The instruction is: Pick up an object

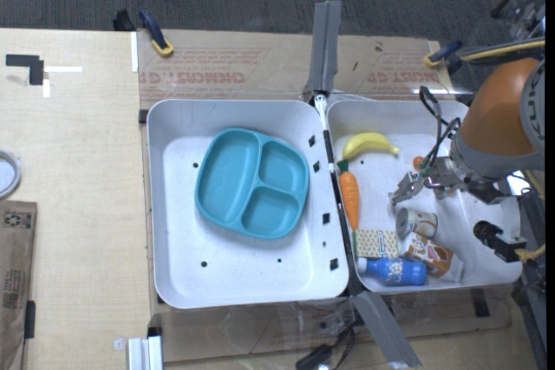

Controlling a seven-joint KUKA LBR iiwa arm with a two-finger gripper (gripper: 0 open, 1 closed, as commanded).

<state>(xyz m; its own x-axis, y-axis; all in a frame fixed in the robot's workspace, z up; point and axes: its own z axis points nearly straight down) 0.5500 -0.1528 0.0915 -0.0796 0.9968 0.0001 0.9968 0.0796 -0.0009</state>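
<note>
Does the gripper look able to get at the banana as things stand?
Probably yes. The banana lies alone at the far end of the right bin, nothing on top of it, and the gripper hangs over that same bin; the carrot lies apart from it.

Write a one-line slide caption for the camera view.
KUKA arm's tool poised in the right bin above a can, near a banana, carrot and blue bottle; blue divided plate in the left bin.

Both white bins (165,212) are lit brightly and evenly from overhead, with only soft, short shadows cast. Mild glare is seen on the right bin's floor. The frame is slightly soft, with noticeable compression grain.
</note>
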